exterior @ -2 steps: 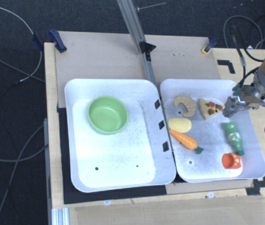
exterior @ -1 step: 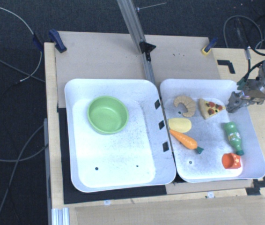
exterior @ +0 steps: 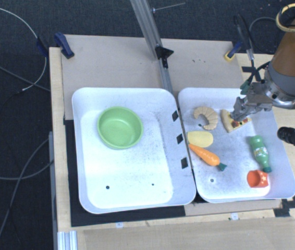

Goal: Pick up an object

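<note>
My gripper (exterior: 239, 114) hangs low over the upper middle of the right bin (exterior: 280, 189). It is right above a beige slice with red bits (exterior: 229, 123) and covers part of it. Whether it touches the slice is unclear. To the left of the slice lies a tan croissant (exterior: 206, 116). Below that are a yellow potato-like piece (exterior: 200, 138) and an orange carrot (exterior: 206, 155). A green bottle (exterior: 259, 151) and a red piece (exterior: 257, 178) lie on the bin's right side.
The left bin (exterior: 126, 191) holds a green bowl (exterior: 119, 127) in its upper left part. A metal pole (exterior: 147, 20) slants up from the divider between the bins. Blue clamps (exterior: 63, 45) sit at the board's back corners.
</note>
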You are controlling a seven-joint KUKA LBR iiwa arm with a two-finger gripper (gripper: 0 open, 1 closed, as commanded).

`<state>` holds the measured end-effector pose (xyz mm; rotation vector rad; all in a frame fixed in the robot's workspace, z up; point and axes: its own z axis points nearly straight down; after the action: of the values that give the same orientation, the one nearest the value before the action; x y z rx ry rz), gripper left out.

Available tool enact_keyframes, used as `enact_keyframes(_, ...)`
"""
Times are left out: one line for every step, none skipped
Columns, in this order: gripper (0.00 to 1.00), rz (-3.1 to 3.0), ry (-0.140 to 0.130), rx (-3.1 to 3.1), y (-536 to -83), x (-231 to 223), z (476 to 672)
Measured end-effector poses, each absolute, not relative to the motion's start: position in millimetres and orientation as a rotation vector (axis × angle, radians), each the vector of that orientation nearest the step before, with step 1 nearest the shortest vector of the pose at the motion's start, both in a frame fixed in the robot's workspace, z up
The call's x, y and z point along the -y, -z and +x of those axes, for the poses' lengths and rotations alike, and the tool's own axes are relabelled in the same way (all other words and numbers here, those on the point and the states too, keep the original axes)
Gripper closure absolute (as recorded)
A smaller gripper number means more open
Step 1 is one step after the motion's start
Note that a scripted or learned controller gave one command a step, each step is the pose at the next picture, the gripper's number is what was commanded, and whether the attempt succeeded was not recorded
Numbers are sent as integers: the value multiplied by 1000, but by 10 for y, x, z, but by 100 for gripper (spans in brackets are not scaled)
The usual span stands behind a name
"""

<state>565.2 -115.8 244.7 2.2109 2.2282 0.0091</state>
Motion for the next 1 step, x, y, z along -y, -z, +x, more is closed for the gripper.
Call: enact_keyframes(100, 2214, -6, -2227, -2459, 701, 5921)
